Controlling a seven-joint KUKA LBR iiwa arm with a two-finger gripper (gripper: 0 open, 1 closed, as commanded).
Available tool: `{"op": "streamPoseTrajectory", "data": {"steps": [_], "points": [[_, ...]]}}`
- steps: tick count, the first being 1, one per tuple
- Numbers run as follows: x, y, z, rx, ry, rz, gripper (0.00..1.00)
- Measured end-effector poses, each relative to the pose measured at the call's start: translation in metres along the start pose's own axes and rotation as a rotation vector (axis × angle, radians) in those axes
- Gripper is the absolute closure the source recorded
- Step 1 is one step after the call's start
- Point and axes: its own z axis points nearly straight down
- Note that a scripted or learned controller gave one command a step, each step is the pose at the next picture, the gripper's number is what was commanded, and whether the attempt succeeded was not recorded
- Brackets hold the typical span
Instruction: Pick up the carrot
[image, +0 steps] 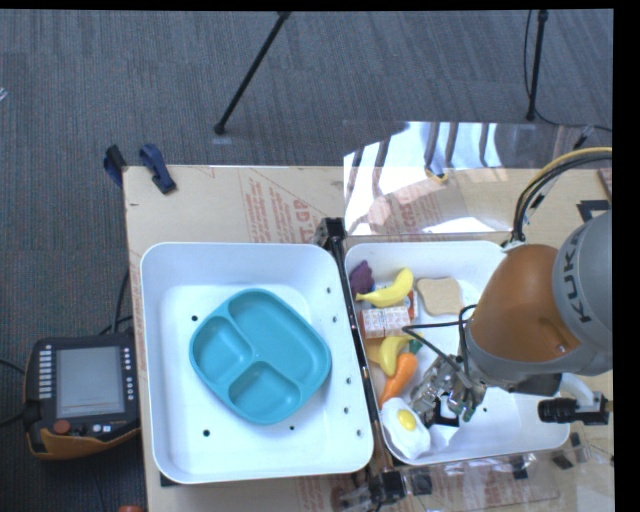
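The carrot (400, 376) lies in the right bin (480, 250), near that bin's left wall and toward its front half. It is orange, tilted, with its thin end pointing down and left toward the fried egg (405, 421), which sits just below it in the front left corner. Just above the carrot is a yellow piece of toy food (388, 352), and above that a small red and white packet (385, 321). Farther back from the carrot lie a banana (392, 289), a purple item (359, 275) and a slice of bread (439, 295).

The gripper (447, 392) hangs over the right bin just to the right of the carrot, under the grey and orange arm (530, 305). It is a blur of dark metal parts from this angle, so how far apart it stands cannot be told, and nothing is seen held in it.

Well to the left of the carrot, the left bin (170, 270) holds a blue divided plate (260, 355). Both bins rest on the brown surface (250, 195).
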Motion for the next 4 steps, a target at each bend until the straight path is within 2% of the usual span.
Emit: {"op": "streamPoseTrajectory", "data": {"steps": [1, 2, 3, 4], "points": [[-0.032, 0.039, -0.001, 0.0, -0.002, 0.188, 1.0], [-0.025, 0.103, -0.105, -0.007, -0.008, 0.404, 1.0], [-0.024, 0.102, -0.101, 0.0, -0.003, 0.404, 0.0], [-0.058, 0.036, -0.071, 0.002, -0.001, 0.367, 0.0]]}}
